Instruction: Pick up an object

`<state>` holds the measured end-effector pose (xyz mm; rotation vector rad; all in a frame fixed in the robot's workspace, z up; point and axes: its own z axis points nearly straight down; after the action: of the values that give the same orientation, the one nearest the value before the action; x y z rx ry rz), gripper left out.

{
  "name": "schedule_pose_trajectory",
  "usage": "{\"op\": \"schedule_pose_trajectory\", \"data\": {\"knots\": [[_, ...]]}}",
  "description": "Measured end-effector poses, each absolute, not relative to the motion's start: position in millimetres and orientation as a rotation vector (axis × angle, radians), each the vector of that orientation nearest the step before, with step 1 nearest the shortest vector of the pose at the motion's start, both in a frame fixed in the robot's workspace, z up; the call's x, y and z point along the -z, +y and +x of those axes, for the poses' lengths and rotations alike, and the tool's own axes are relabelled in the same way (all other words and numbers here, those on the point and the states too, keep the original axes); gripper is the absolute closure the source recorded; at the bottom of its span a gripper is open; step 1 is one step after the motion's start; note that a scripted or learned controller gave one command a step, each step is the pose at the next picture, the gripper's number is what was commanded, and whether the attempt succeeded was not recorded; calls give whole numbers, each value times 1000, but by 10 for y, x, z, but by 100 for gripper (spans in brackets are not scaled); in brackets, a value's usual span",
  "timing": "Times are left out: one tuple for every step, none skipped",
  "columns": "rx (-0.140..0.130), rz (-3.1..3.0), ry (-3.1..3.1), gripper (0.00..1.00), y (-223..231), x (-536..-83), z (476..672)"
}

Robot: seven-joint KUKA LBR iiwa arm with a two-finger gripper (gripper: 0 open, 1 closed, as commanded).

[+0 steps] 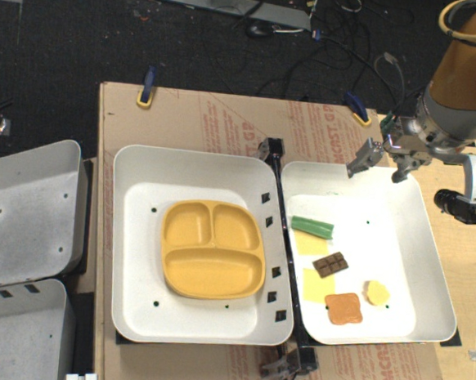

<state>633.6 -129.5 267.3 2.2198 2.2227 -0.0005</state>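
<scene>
Grey arm's hand (382,163) hangs spread wide above right bin's (431,241) far edge

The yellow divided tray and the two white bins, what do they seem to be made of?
The yellow divided tray looks like moulded plastic: one even colour, rounded compartment walls, a soft sheen. The left bin and right bin look like thin white plastic or coated metal, smooth with rounded corners; I can't tell which.

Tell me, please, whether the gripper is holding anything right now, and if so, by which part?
Nothing is held. The gripper is open over the far edge of the right bin, with no object between its fingers.
</scene>
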Motion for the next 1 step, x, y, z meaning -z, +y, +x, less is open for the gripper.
{"op": "schedule_pose_trajectory", "data": {"knots": [[6,2226,2224,0,-1296,-2027,6313]]}}
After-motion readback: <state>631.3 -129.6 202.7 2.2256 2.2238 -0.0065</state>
